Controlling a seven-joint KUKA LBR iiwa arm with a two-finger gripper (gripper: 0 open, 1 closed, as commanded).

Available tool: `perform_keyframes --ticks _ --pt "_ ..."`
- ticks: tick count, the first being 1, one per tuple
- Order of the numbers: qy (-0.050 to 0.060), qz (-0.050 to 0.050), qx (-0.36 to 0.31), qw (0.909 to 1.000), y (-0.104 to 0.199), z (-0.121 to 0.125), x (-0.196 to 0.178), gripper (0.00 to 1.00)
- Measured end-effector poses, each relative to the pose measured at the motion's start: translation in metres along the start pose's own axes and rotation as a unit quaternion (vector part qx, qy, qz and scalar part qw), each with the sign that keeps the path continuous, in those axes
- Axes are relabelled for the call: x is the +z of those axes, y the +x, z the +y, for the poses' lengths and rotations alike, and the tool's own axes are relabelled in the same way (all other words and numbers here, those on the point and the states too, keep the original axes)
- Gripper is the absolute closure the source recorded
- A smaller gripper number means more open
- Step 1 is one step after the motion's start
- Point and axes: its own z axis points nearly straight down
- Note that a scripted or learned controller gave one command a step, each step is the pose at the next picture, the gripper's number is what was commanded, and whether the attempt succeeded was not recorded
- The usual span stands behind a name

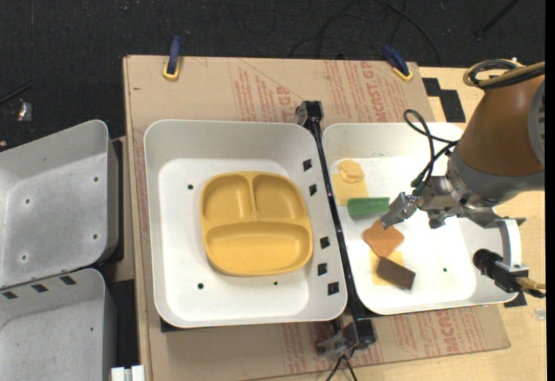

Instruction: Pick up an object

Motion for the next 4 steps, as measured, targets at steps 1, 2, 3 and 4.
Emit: perform_keyframes --ticks 1,2,3,4 --pt "-0.001 0.0 0.0 1.0 -0.001 0.005 0.045 0.0" --pt "-0.003 -0.001 0.001 1.0 -0.002 0.005 0.032 1.0" --pt "-0.005 -0.001 -0.002 1.0 -0.001 0.015 -0.016 1.0" --pt "-0.006 -0.002 -0.003 1.0 0.003 0.026 -0.069 1.0"
